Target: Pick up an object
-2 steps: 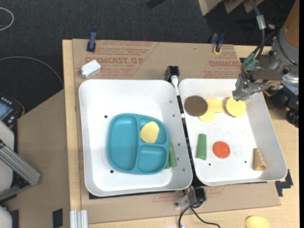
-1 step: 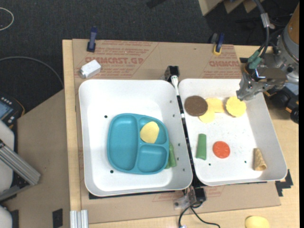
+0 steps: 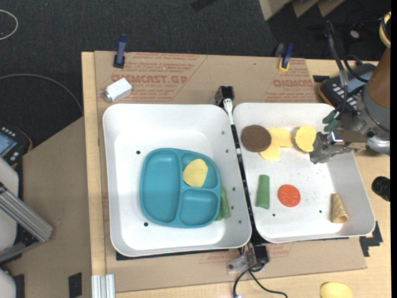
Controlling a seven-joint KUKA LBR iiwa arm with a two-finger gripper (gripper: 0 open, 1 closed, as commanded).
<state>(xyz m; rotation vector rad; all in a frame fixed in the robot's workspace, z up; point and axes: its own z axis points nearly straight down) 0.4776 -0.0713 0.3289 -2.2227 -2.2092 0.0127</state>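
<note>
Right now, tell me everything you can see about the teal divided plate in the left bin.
The teal plate looks like smooth plastic, a rounded rectangle with three compartments: one large at left, two smaller at right. It lies flat in the left bin, slightly rotated. A yellow piece sits in its upper right compartment, and a green piece lies against its right edge.

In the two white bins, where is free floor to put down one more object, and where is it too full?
Free: the left bin floor behind the teal tray, and the right bin floor between the orange disc and the cone. Crowded: the right bin's back, where the brown disc, yellow pieces and gripper sit.
</note>
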